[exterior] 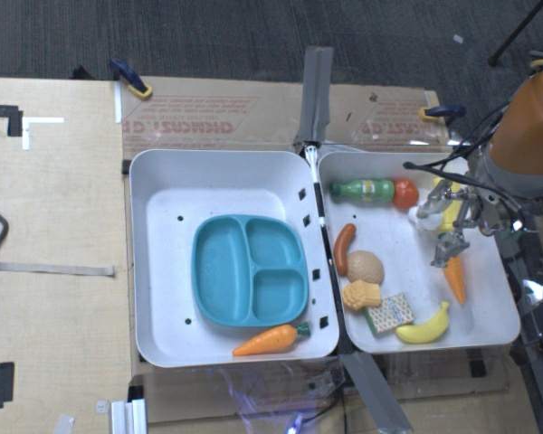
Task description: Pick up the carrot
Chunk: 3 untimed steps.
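Observation:
One carrot [270, 340], orange with a green top, lies in the left bin [154, 269] against its front wall, just below the teal plate. A second, smaller carrot [456, 280] lies in the right bin [489, 328] near its right wall, pointing toward the front. My gripper [446, 245] hangs over the right bin directly above the upper end of this smaller carrot, touching or nearly touching it. The arm's orange band [529, 125] is at the far right.
A teal divided plate [251, 269] fills the middle of the left bin. The right bin also holds a green bottle [364, 189], a red tomato [404, 193], a sausage [344, 247], a potato [365, 267], a checkered block [391, 313] and a banana [425, 325].

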Each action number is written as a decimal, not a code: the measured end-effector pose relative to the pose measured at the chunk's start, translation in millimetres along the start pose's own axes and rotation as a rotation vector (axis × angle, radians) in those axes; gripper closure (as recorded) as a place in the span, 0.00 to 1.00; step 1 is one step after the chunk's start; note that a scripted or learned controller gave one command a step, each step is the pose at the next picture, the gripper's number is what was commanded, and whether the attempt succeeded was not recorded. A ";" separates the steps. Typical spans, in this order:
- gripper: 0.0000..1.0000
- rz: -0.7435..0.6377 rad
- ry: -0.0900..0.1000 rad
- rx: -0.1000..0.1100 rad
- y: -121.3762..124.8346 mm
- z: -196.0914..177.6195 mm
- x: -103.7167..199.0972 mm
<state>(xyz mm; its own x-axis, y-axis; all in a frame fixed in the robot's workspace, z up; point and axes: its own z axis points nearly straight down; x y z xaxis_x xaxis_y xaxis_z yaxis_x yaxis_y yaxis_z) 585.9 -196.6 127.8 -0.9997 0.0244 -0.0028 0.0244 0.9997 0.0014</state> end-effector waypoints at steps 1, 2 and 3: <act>0.00 -0.214 -0.002 0.003 -26.2 33.9 27.1; 1.00 -0.219 -0.009 0.006 -25.0 22.6 24.0; 1.00 -0.066 -0.004 0.001 82.4 -25.4 -17.2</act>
<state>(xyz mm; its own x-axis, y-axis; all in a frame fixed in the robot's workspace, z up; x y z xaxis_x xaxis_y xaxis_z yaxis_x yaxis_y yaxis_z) 605.0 -114.7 153.4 -0.9991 -0.0415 -0.0067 -0.0415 0.9991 0.0003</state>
